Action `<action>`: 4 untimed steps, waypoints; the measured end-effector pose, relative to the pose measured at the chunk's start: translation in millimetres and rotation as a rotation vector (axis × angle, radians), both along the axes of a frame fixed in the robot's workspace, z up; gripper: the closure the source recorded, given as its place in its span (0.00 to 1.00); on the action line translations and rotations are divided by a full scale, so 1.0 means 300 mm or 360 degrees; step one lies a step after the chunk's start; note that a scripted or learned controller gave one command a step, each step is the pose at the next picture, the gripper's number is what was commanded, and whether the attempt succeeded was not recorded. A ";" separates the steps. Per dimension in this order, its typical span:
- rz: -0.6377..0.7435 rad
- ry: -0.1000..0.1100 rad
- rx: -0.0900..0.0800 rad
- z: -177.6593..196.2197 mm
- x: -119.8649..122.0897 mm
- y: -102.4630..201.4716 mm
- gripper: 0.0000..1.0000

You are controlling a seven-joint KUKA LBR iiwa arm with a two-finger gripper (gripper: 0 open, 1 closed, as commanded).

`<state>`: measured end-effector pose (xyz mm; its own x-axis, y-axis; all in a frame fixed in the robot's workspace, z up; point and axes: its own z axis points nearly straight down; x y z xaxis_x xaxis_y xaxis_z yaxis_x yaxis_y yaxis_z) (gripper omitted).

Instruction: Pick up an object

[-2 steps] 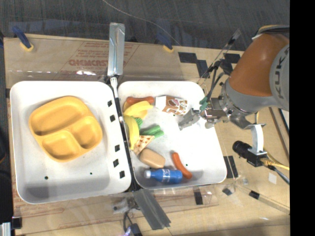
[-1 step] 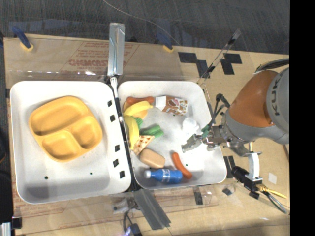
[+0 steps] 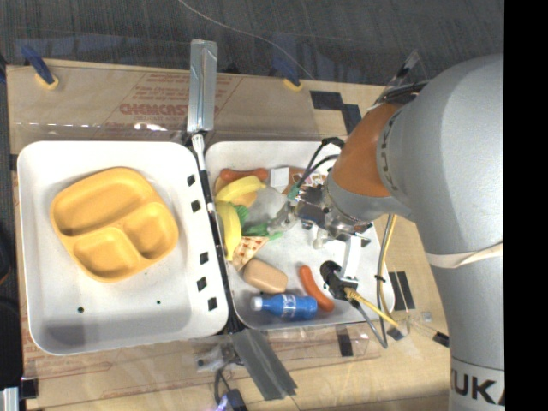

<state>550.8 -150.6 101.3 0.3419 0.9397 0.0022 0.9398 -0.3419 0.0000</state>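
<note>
Two white bins sit side by side on the desk (image 3: 103, 84). The left bin (image 3: 34, 229) holds one item: a yellow compartmented tray (image 3: 116, 221) with three sections, lying slightly tilted near the bin's middle.

The right bin (image 3: 257, 154) holds a clutter of small objects. Counted: one blue bottle (image 3: 287, 306) lying on its side near the front wall; one orange-red sausage (image 3: 315, 287) just beside it; one tan bread roll (image 3: 264, 275); one pizza slice (image 3: 248, 248); one yellow banana (image 3: 229, 225) along the left wall; one further yellow piece (image 3: 241, 190) at the back; one red-brown item (image 3: 233, 175) behind it; green pieces (image 3: 255, 226) and a clear wrapper (image 3: 270, 204) in the middle of the pile. The items at the back left lie touching or overlapping.

The end effector (image 3: 324, 219) sits low over the right bin's centre, just right of the pile. The wrist and cables cover it, so whether it is apart or together cannot be told. Nothing is visibly between the fingers.
</note>
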 end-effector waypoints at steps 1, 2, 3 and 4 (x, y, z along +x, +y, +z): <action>-0.0764 -0.0008 0.0001 -0.019 0.185 0.121 0.00; -0.1309 0.0000 0.0001 0.306 0.329 0.288 0.00; -0.1617 0.0022 -0.0007 0.016 0.166 0.135 0.00; -0.1618 -0.0010 0.0002 -0.016 0.108 0.194 0.00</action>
<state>583.1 -92.3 96.6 0.9790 0.2039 0.0074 0.2038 -0.9790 0.0029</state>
